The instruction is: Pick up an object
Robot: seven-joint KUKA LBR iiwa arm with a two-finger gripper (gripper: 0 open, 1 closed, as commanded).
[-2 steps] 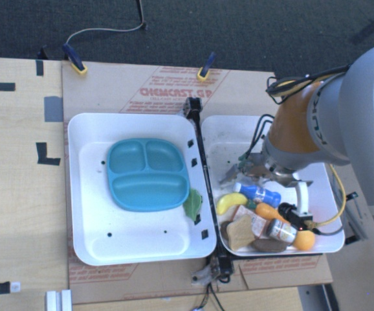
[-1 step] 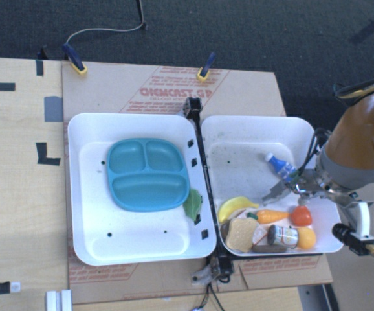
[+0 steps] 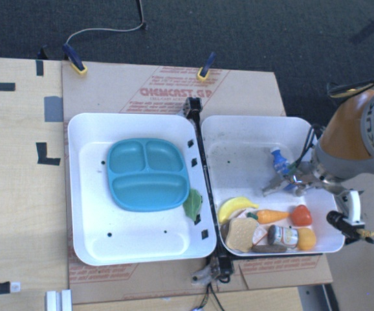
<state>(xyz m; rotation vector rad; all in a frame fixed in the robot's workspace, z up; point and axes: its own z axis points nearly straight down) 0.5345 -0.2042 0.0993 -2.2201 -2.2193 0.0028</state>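
The grey arm with its orange band [image 3: 350,129] reaches in low over the right shallow white bin [image 3: 252,127]. Its gripper [image 3: 284,180] has fingers spread apart, clamping nothing. Just below it lie a yellow banana [image 3: 235,206], orange carrot [image 3: 272,216], red tomato [image 3: 301,215] and brown bread slice [image 3: 240,234]. Far left, the other white bin [image 3: 83,193] holds a blue divided plate [image 3: 147,173]. The cardboard sheet [image 3: 174,89] reads "CHEMCAST".

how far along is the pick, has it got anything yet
Not yet, by the look of it. Done so far: the arm has reached into the right bin, with the tool low over bare floor. In hand: nothing visible. Left: the whole grasp and lift. The banana, carrot, tomato and bread slice lie clustered at the bin's near edge, apart from the tool.
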